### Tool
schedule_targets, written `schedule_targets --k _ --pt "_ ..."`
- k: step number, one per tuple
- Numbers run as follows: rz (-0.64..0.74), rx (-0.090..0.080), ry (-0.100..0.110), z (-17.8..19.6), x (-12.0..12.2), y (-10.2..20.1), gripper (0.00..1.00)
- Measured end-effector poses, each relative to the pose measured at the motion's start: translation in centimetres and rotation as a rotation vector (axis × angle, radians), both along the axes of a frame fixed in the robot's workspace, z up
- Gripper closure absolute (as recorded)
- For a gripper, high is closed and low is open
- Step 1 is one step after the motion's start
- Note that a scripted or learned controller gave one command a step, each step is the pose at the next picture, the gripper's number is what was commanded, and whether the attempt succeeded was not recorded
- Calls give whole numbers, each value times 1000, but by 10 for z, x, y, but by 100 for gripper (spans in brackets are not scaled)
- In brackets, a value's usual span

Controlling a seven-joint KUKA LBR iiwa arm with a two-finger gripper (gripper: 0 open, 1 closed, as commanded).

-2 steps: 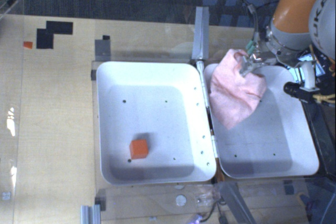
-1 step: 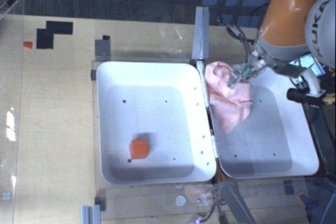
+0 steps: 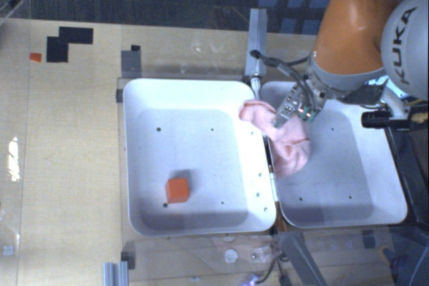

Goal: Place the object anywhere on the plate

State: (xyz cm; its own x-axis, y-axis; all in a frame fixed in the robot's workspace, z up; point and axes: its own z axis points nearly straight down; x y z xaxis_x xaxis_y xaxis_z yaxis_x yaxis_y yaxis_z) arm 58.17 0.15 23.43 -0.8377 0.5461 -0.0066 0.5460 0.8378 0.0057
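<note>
Gripper [image 3: 289, 112]: over the bins' shared wall, on the pink cloth [image 3: 285, 136]; whether it grips, cannot tell. Cloth: draped across the wall, mostly in right bin [image 3: 362, 197]. Risk: cloth snags on the wall or slips free. Orange block [image 3: 177, 190]: left bin [image 3: 201, 144].

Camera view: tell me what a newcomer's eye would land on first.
The big orange band of the arm fills the upper right, with the gripper hanging over a crumpled pink cloth draped across the divide between the two bins. Next comes the small orange block lying alone low in the left bin.
</note>
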Motion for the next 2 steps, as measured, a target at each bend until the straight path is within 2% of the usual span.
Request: schedule_targets --k 1,2 --pt "400 -3 -1 -7 -19 38 100" --pt "577 -3 0 -12 -44 77 100"
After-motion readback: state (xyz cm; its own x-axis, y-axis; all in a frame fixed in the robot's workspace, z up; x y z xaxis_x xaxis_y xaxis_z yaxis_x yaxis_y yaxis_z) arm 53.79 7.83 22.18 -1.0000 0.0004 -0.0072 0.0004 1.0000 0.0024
